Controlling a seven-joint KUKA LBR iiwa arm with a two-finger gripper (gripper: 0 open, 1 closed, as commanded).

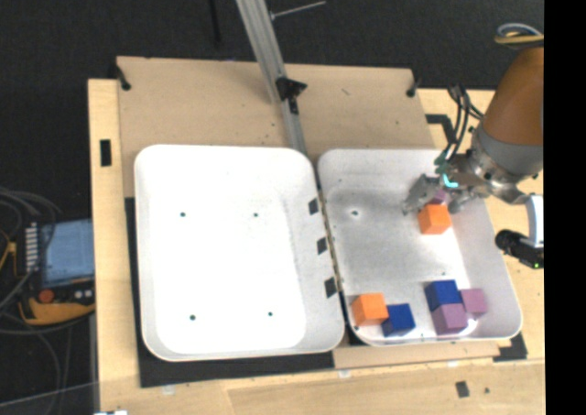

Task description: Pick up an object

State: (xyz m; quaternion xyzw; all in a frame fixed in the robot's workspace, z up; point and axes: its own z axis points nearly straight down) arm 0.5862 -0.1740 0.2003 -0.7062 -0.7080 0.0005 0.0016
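An orange block [434, 219] lies in the upper right part of the right bin [385, 248]. My gripper [438, 195] hangs directly over the block's far edge, reaching in from the right, and its grey body hides that edge. Whether it touches the block cannot be made out. Along the bin's front edge sit another orange block [370, 308], a small blue block [398, 319], a larger blue block [443, 294], a purple block [449, 317] and a paler purple block [473, 301].
The left bin [229, 248] adjoins the right one, with clips along the shared rim. A slanted metal pole [265, 47] rises behind the bins. Cables and a blue box [69, 253] lie off the bench at left.
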